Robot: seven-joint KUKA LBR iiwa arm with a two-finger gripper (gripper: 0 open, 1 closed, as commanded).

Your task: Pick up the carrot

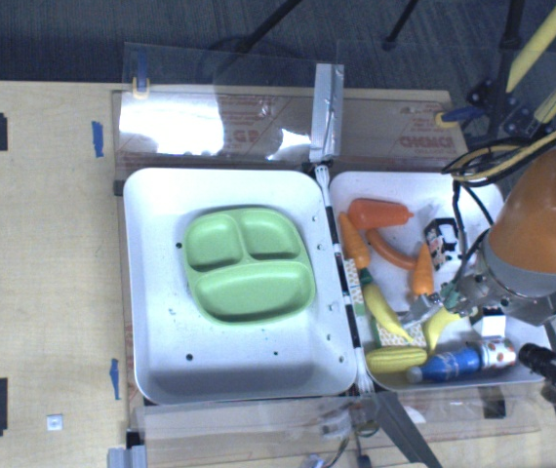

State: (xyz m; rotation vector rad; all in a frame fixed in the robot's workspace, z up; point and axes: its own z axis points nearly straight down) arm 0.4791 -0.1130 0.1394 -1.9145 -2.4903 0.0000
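The right bin point(473, 188) holds several orange toy foods. A short tapered carrot point(422, 271) lies near its middle, pointing up. A longer orange piece point(356, 242) runs along the bin's left wall, and a curved orange strip point(391, 251) lies between them. My gripper point(436, 305) hangs low in this bin, just below and to the right of the short carrot, over a yellow banana point(435, 326). The grey wrist with its orange band point(543, 224) hides the bin's right side. Nothing is seen held.
A green divided plate point(249, 263) lies in the left bin point(151, 359). In the right bin are an orange-red pepper point(379, 211), two more bananas point(380, 312) point(396, 360) and a blue bottle point(454, 363) along the front wall. Cables point(473, 164) trail at the upper right.
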